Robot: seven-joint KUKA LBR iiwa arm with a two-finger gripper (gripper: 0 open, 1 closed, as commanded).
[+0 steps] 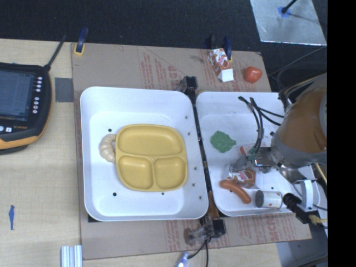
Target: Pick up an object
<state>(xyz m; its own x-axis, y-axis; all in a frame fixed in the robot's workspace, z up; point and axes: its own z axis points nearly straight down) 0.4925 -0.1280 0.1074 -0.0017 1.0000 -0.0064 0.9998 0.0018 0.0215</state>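
The right bin (222,107) holds a green leaf-shaped toy (223,141), a sausage (236,191), a small red and white packet (245,176) and a white cylinder with a dark cap (269,199). My gripper (246,163) reaches in from the right and hangs low over the red and white packet, just below the green leaf. Its fingers are dark and small against the clutter. A yellow divided tray (150,156) lies in the left bin (100,196), with a beige pastry-like toy (106,147) at its left edge.
Behind the bins on the cardboard stand a small carton (220,64) and a red tomato (252,74). A tablet controller (21,104) lies at the far left. Black cables (257,115) loop over the right bin. The grey and orange arm (303,129) covers that bin's right side.
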